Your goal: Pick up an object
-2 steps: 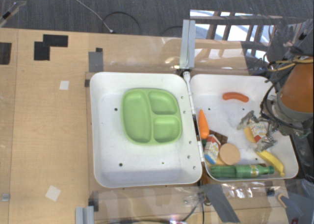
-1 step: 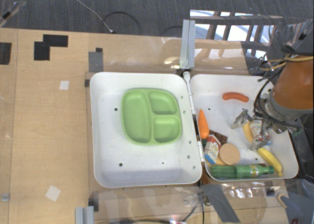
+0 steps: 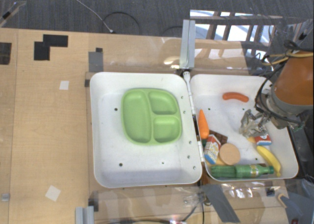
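Pincer (image 3: pixel 251 125) hangs low over the right bin (image 3: pixel 216 88), in its right half, metal fingers pointing down at the floor, and whether they're spread or pinched I cannot tell; nothing shows gripped between them. Count the goods in that bin: one sausage (image 3: pixel 236 97) up top, well clear of the rest; one carrot (image 3: pixel 202 124) along the left wall; one small carton (image 3: pixel 212 149) below it, touching one round cookie (image 3: pixel 229 154); one green bottle (image 3: pixel 242 171) lying flat along the front wall; one banana (image 3: pixel 269 159) at the right, just below a red-and-blue packet (image 3: pixel 263 141) beside the pincer. Over in the left bin (image 3: pixel 108 159), one green divided plate (image 3: pixel 150 115), three compartments. Two bins side by side on the bench (image 3: pixel 44 135).
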Motion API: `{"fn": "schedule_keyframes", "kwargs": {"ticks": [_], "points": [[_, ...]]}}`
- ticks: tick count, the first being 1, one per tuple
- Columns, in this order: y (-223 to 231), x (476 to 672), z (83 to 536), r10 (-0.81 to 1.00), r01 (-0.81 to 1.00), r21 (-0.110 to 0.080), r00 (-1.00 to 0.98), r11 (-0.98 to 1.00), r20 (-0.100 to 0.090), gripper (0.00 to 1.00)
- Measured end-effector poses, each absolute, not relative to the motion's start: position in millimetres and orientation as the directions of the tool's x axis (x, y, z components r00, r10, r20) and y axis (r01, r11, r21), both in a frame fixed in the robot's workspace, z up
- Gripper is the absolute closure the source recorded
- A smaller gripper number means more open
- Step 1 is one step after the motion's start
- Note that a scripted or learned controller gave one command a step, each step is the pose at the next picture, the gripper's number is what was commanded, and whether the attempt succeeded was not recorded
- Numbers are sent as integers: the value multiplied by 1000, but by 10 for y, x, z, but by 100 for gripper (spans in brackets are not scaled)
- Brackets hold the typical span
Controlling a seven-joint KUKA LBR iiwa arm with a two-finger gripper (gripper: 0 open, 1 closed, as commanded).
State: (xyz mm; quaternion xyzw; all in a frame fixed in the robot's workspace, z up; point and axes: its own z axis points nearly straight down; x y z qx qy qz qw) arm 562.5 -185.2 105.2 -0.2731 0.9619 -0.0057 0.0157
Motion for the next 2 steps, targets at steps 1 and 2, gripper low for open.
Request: {"fn": "schedule_keyframes", "kwargs": {"ticks": [1, 2], "points": [[-1850, 5621, 1046, -525, -525, -18, -851, 851, -26, 0], [-1880, 5711, 897, -509, -509, -8, -861, 861, -11, 0]]}}
